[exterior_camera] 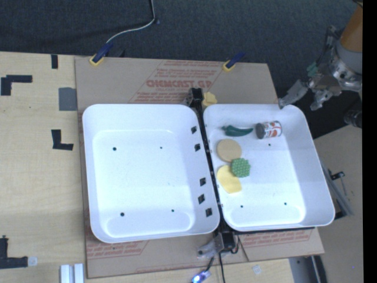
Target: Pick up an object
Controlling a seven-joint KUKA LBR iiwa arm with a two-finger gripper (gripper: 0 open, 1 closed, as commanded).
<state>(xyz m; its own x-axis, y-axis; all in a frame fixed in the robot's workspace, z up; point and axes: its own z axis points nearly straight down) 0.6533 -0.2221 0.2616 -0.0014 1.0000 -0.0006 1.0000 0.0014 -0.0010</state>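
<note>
While the gripper (301, 93) hangs above the far right corner of the right bin (294, 208), off its rim and clear of everything inside, its 2 fingers look spread apart with nothing between them, so the step in hand reads as the approach before a descent. All 5 candidate objects lie in the far left part of that bin, near the divider between the 2 bins: a small can (268, 130) on its side, a dark green pepper-shaped piece (237, 131) just left of it, a tan round disc (229, 150) nearer the camera, a green knobbly ball (240, 168) below that, and a yellow piece (230, 181) touching the ball on its near left. The left bin (141, 229) offers nothing to aim at. To do this well, I judge the can the best target: it lies nearest the gripper and has open floor on its right and near sides, though the pepper's tip is close to its left end. The fingers should straddle the can across its round body, not along its length, and come straight down so neither tip strikes it and sets it rolling. The ball and yellow piece sit too tight together for a clean entry, and the flat disc gives little height to pinch. A centred, slow closure matters most.
</note>
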